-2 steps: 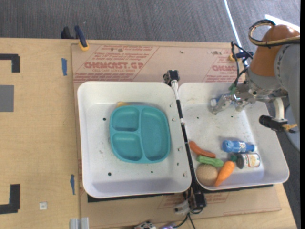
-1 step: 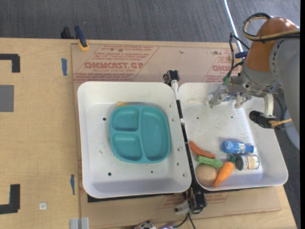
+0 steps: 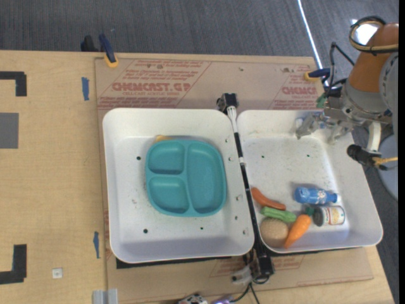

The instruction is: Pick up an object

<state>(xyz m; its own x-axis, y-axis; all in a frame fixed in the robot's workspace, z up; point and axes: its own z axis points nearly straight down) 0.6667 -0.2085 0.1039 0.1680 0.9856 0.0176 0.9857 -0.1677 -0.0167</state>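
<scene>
sitting in two bins [image 3: 120, 170]: one teal plate [image 3: 186, 176], two carrots [image 3: 298, 228]; tool [image 3: 308, 125] state untellable.

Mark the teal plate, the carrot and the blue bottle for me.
teal plate [image 3: 186, 176]: camera view, centre divider.
carrot [image 3: 298, 229]: camera view, middle of orange body.
blue bottle [image 3: 313, 196]: camera view, middle of the body.

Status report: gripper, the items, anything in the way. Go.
Gripper over right bin's far edge, holding nothing. Carrot, blue bottle, potato clustered near corner. Path clear.
</scene>
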